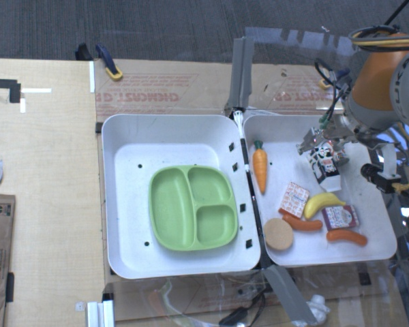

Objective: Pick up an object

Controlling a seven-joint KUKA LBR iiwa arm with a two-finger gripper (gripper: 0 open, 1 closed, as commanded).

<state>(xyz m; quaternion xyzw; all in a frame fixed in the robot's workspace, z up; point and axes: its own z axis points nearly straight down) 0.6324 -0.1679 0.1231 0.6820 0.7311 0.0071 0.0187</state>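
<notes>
Left bin (pixel 116 182): shallow white plastic tray, holding a light green three-compartment plate (pixel 193 208).
Right bin (pixel 382 244): shallow white plastic tray with toy food.
Carrot (pixel 260 167): orange with green top, lying along the right bin's left wall.
Lower cluster: round tan biscuit (pixel 279 234), small patterned red-and-white box (pixel 294 198), two red sausages (pixel 302 223) (pixel 346 236), yellow banana (pixel 322 202), dark red packet (pixel 339 216).
Gripper (pixel 325 157): low over the right bin's upper middle, just above the banana; apparently clamped on a small black-and-white carton (pixel 325 162), though clutter blurs the contact.
</notes>
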